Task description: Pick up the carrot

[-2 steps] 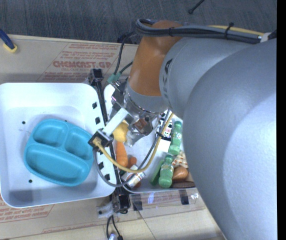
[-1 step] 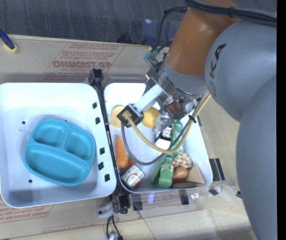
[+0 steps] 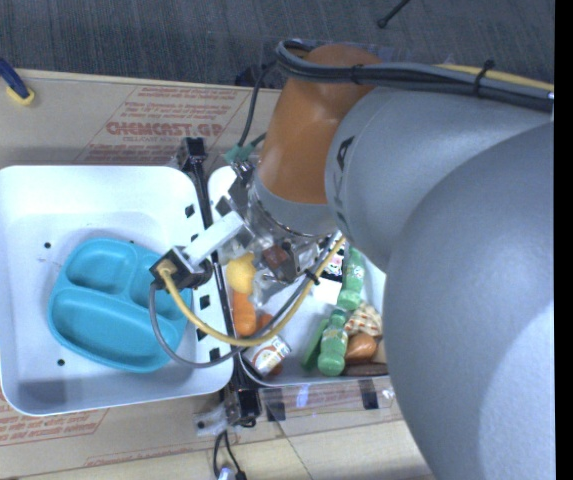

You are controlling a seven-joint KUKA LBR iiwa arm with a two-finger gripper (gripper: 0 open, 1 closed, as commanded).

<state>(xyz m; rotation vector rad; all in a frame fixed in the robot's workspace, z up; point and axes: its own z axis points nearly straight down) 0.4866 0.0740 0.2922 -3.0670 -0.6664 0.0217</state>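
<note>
Just carrot (image 3: 244, 313) below gripper (image 3: 266, 268)

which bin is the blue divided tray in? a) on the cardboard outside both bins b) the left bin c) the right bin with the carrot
b: the blue divided tray lies on the floor of the left bin, while the carrot sits in the right bin, under the arm.
</note>
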